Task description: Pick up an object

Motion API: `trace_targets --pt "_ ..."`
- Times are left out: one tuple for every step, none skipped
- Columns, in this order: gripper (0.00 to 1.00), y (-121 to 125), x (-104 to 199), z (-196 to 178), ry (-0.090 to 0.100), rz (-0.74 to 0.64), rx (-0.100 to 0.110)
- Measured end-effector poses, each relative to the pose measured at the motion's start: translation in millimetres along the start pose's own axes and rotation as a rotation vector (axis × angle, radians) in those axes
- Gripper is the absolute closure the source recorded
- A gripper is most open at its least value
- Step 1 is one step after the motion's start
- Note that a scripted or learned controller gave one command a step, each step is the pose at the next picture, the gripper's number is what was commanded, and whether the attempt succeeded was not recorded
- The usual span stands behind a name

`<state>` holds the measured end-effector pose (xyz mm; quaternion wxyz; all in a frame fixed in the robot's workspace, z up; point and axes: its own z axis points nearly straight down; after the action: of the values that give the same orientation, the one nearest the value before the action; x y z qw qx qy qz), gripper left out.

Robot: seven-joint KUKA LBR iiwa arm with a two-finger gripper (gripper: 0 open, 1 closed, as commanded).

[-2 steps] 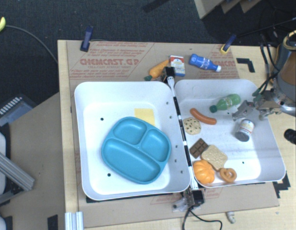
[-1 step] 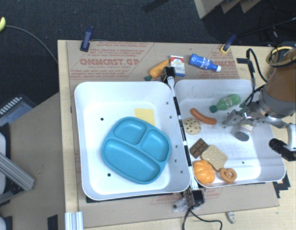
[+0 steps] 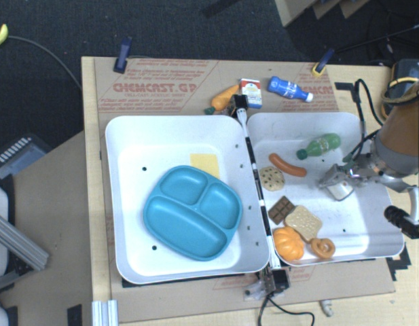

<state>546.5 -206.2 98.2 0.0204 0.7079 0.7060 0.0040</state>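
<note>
Pretzel (image 3: 324,248): lower right of the frame, near the bottom edge of the right bin (image 3: 372,240), just right of the orange fruit.
Orange fruit (image 3: 288,243): at the right bin's lower left corner, touching the cracker above it.
Cracker (image 3: 303,221): pale square, overlapping the chocolate piece's right side.
Chocolate piece (image 3: 280,209): dark brown, just below the cookie.
Blue plate (image 3: 192,212): divided into compartments, lies in the lower middle of the left bin (image 3: 128,182).
Yellow cheese slice (image 3: 204,162): flat in the left bin, partly under the blue plate's upper edge.
Cookie (image 3: 271,177): round, speckled, by the right bin's left wall.
Gripper (image 3: 339,182): right of centre in the right bin, low over the bin floor; the arm (image 3: 399,138) enters from the frame's right edge.
Jaws: whether they are open or closed I cannot tell; nothing is seen between them.
Sausage (image 3: 287,165): reddish, lying at a slant above the cookie, apart from the gripper.
Green bottle (image 3: 319,145): on its side in the upper part of the right bin.
Table (image 3: 161,87): beyond the bins lie a carrot (image 3: 225,98), a small carton (image 3: 250,92) and a blue bottle (image 3: 289,89) in the upper middle of the frame.
</note>
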Motion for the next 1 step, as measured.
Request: trace_targets --pt "1.00 -8.2 7.9 3.0 0.020 -0.002 0.030"
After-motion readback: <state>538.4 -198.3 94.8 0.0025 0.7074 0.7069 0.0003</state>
